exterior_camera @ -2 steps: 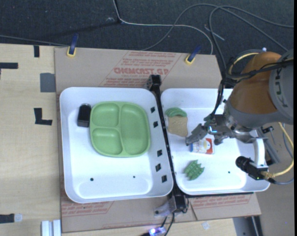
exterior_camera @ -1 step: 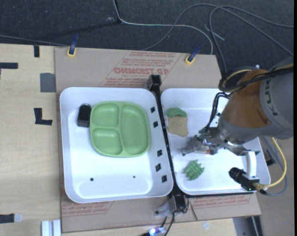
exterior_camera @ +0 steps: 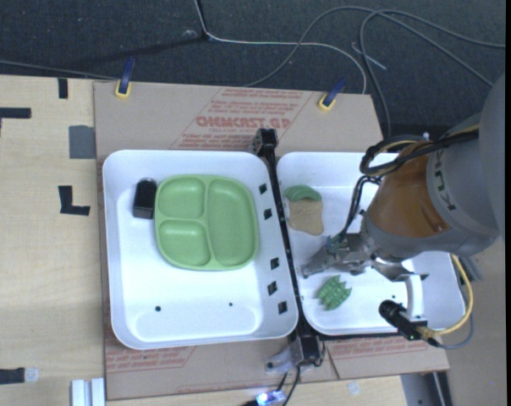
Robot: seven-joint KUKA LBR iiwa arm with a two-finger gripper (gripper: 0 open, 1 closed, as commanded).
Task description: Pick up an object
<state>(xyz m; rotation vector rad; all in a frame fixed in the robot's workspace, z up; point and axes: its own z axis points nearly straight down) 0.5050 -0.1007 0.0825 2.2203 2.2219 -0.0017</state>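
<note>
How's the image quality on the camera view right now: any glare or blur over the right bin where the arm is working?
Camera view: lighting is even and soft; the right bin shows mild white washout but no hard glare; the gripper looks slightly blurred, its fingers hard to read; the green toy and tan block are soft-edged; the green plate in the left bin looks sharper.

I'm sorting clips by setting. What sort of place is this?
Probably a robotics lab bench: two white bins clamped on a cardboard sheet, loose cables behind, and a grey arm reaching over toy-like objects.
</note>
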